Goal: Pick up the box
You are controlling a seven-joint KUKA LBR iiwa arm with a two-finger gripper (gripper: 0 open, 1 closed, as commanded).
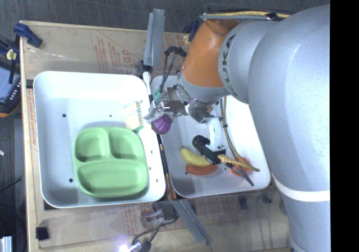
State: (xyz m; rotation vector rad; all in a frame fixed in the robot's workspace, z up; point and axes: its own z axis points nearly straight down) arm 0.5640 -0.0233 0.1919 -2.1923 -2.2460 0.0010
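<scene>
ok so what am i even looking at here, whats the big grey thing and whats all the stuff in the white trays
The big grey shape with the orange band is a robot arm, reaching in from the right. There is one camera, fixed above the bench and looking down at a slant.

The arm's grasping part, the end effector, sits over the edge where two shallow white bins meet. The left bin holds a green divided plate and a small pale box, the thing the arm is meant to pick up. The right bin holds a purple item, a banana, a red sausage-like piece and an orange item.

The box lies right beside the end effector, but I can't tell whether it is gripped.
</scene>
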